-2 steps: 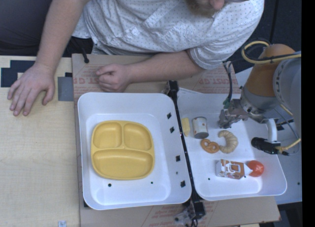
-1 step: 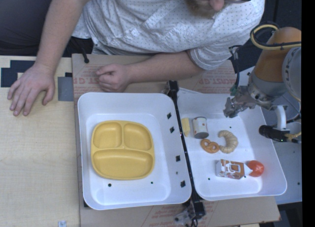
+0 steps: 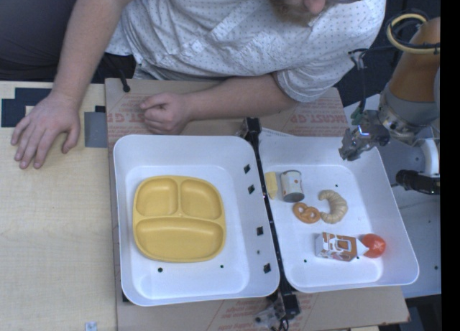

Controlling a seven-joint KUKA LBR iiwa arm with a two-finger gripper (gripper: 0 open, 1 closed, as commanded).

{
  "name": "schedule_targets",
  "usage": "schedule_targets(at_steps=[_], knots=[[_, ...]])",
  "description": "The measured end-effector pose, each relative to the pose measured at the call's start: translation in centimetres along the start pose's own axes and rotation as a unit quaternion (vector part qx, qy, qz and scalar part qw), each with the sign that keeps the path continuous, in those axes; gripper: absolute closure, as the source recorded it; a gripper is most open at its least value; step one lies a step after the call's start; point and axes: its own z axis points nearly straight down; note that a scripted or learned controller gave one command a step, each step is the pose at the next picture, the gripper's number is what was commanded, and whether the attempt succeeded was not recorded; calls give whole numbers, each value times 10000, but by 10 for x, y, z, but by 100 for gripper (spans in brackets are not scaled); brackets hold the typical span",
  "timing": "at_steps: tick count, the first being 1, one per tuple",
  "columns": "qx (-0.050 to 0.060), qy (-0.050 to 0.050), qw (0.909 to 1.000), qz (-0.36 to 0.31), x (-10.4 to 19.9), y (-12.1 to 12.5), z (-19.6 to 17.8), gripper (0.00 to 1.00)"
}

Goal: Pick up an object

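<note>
Loosely grouped in the right bin (image 3: 388,207) lie a small can (image 3: 291,185), a pretzel (image 3: 306,213), a croissant (image 3: 334,205), a carton (image 3: 336,246) and a red piece (image 3: 373,245), with bare floor toward the far rim. Beside it, the left bin (image 3: 144,157) holds a yellow divided plate (image 3: 178,218). A person leans over the tabletop (image 3: 50,236). Above the right bin's far right corner, well apart from them, hangs the gripper (image 3: 353,146); I cannot tell its state.

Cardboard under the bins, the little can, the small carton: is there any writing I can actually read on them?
Brown cardboard sheet beneath the white bins: red printed letters, upside down and cut off, not readable as a word.
Small grey can: label too small to read.
Small white and brown carton: print too blurred to read.
</note>
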Motion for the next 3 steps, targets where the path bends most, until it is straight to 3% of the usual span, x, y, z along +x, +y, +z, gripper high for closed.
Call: schedule_targets(at_steps=[1,3], knots=[[8,3,10000,-5,-1,0,-12,100],[29,11,10000,-4,95,-32,-6,100]])
